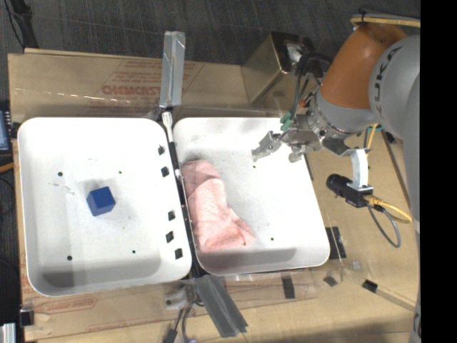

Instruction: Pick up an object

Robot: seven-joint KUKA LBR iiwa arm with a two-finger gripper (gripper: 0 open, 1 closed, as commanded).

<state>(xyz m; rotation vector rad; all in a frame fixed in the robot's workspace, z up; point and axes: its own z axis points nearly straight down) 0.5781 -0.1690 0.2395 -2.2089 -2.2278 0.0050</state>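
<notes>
Nothing is picked up yet, so the whole grasp is left to do. The gripper [278, 146] hangs over the far right part of the right bin [300, 220], its fingers spread apart with nothing between them. The pink cloth [211, 206] lies bunched along that bin's left wall (the nearest candidate), and a blue cube [101, 200] sits in the left bin [43, 156].
</notes>
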